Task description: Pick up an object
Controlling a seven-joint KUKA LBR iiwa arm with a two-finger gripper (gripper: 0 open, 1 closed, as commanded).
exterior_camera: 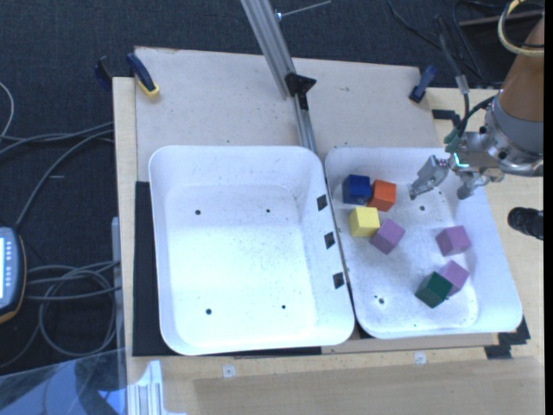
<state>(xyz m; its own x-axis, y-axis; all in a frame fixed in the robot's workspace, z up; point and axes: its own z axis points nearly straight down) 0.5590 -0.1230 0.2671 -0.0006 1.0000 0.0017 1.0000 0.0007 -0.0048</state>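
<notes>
Several small blocks lie in the right bin: a blue block, an orange block, a yellow block, three purple blocks and a green block. My gripper hangs over the bin's far right part, above the bare floor to the right of the orange block. Its fingers are spread apart with nothing between them.
The left bin stands beside the right one. A slanted metal rail runs down to the gap between the bins. Blue clamps hold the board's back corners. Cables lie on the floor to the left.
</notes>
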